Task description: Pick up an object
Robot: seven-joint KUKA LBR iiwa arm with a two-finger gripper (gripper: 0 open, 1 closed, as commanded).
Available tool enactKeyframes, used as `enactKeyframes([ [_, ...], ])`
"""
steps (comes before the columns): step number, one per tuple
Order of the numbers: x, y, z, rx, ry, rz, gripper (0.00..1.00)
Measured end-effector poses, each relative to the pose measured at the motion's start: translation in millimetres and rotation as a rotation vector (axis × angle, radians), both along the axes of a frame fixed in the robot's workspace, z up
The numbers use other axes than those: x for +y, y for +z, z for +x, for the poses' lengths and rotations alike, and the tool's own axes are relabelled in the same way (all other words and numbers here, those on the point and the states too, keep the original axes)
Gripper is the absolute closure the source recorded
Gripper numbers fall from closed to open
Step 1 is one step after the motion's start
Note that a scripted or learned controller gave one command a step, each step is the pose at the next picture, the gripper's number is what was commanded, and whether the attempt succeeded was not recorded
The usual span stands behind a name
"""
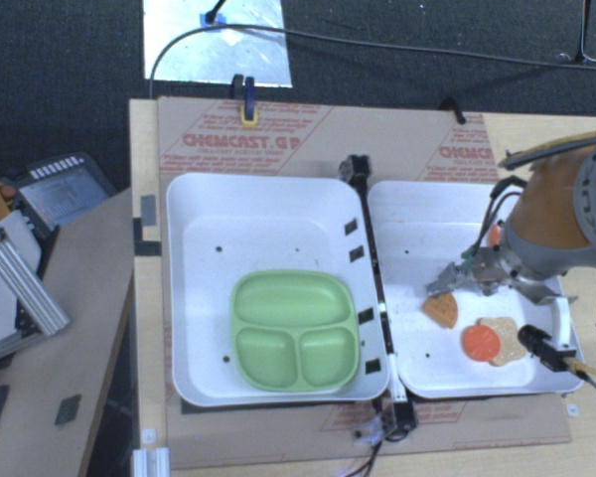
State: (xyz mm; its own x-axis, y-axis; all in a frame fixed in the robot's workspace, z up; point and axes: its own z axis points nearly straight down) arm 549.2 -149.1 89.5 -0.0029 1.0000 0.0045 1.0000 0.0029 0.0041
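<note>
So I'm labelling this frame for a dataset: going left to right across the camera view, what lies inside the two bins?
Green divided plate in the left bin → brown food piece in the right bin → orange-red round piece → pale beige piece touching it.

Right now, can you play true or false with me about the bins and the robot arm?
1. The green tray sits in the left bin. True.
2. The green tray has three sections. True.
3. The orange round thing is in the left bin. False: it lies in the right bin.
4. The gripper is over the green tray. False: it is over the right bin, next to a tan piece.
5. The arm comes in from the left. False: from the right.
</note>
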Motion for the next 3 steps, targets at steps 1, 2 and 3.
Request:
enactKeyframes([
  [1,0.4,12.9,3.2,-0.011,0.002,-0.002,1.00],
  [2,3.9,59.2,-1.3,-0.001,0.001,-0.006,1.00],
  [3,4.4,122.5,6.2,-0.005,0.002,-0.007,1.00],
])
